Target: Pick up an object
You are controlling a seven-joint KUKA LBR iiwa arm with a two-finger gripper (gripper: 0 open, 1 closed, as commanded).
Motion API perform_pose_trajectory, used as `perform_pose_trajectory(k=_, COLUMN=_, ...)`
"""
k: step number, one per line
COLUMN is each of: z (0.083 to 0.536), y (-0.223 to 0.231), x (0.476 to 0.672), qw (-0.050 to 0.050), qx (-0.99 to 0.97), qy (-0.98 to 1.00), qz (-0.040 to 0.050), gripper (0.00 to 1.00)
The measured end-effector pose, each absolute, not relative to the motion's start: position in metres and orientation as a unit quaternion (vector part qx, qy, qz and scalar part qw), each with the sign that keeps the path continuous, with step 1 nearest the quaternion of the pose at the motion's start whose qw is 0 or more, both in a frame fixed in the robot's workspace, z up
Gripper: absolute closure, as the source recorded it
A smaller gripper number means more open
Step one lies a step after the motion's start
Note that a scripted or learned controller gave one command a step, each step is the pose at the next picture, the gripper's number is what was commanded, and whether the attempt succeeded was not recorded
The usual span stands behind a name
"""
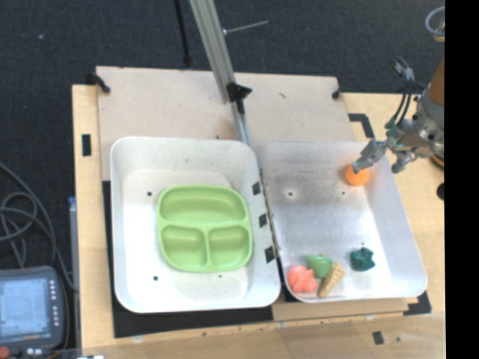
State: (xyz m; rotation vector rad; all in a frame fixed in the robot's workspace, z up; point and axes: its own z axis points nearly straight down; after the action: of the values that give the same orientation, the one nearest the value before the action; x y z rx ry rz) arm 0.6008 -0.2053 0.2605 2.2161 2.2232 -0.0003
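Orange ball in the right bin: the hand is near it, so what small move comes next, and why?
Probably ease the hand slightly left and down over the small round orange ball, since it sits just beside the ball at the shallow white right bin far edge, with nothing visibly held.

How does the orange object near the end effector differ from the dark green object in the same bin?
The orange object is rounded and bright; the dark green object is darker with an irregular outline. The orange one lies at the far side of the right bin, right beside the end effector; the dark green one sits near the front, away from it. Both are small and rest on the bin floor.
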Motion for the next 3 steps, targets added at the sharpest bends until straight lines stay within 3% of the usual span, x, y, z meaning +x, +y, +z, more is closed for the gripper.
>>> perform_pose_trajectory(k=1, z=0.261, y=-0.205, x=0.601, qw=0.001, qx=0.705, qy=0.709, qz=-0.0004, gripper=0.0)
perform_pose_trajectory(k=2, z=0.204, y=-0.203, x=0.591, qw=-0.001, qx=0.707, qy=0.707, qz=-0.0017, gripper=0.0)
perform_pose_trajectory(k=3, z=0.148, y=-0.196, x=0.596, qw=-0.001, qx=0.706, qy=0.708, qz=-0.0013, gripper=0.0)
